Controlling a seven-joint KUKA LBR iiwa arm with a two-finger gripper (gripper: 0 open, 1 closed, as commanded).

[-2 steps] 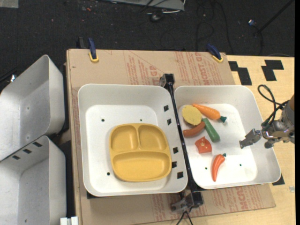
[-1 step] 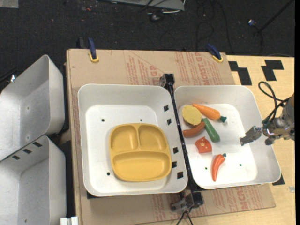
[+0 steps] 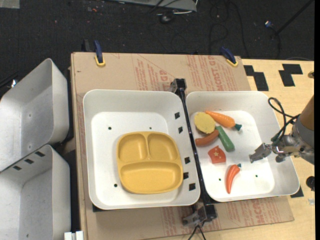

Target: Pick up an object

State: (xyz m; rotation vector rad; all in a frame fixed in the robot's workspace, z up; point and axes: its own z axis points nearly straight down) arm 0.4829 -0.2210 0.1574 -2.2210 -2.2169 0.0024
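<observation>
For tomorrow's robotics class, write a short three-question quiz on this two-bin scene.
1. True or false: the yellow tray sits in the right bin.
2. Which item lies nearest the hand? A carrot B chili pepper C sausage
3. What colour is the cucumber?

Key: 1 false, it sits in the left bin; 2 B; 3 green.

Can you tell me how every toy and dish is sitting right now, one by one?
yellow tray: flat in the left bin, upright, nothing in its sections.
carrot: lying in the right bin, by the potato.
potato: lying down, touching the sausage.
sausage: lying under the potato's edge.
cucumber: lying beside the sausage.
red piece: lying flat, alone.
chili pepper: lying alone near the front.
gripper: above the right bin, holding nothing.
</observation>
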